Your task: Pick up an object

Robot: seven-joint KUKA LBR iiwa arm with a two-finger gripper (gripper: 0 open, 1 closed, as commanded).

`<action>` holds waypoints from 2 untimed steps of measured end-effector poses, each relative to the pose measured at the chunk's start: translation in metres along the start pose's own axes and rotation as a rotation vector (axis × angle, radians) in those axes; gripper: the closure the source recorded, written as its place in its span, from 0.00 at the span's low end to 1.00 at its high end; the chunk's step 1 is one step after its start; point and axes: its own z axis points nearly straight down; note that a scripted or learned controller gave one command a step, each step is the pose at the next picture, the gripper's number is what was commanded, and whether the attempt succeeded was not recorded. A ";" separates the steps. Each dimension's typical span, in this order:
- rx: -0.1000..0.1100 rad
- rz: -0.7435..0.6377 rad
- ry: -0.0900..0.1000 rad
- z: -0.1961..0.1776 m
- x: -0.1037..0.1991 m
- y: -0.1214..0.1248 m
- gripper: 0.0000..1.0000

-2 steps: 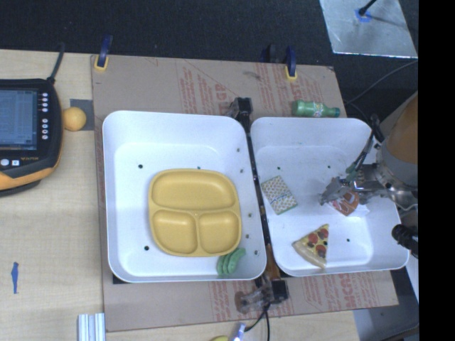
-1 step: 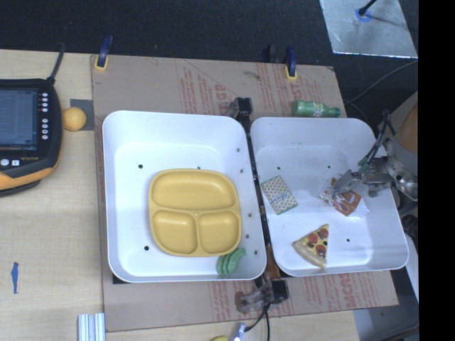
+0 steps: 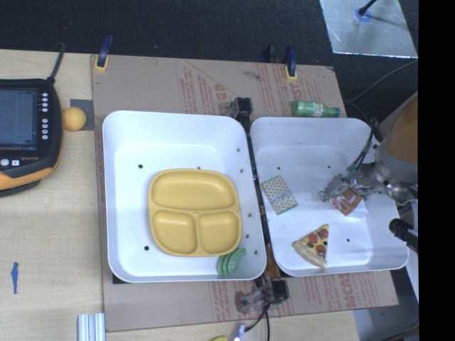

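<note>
end effector (image 3: pixel 340 189) – right bin (image 3: pixel 306 137), over red packet (image 3: pixel 349 203) | grip state – cannot tell | pizza slice (image 3: pixel 313 245) nearby

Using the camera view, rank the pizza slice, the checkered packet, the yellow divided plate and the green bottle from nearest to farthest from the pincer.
From the pincer, in the right bin:
1. Checkered packet, right bin, toward its left wall.
2. Pizza slice, right bin, near its front.
3. Green bottle, outside, behind the right bin.
4. Yellow divided plate, left bin.

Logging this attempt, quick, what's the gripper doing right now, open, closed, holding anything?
Gripper: in the right bin, down at the red packet; grip cannot be told.
</note>
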 end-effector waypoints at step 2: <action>-0.002 -0.002 -0.001 -0.096 0.102 -0.012 1.00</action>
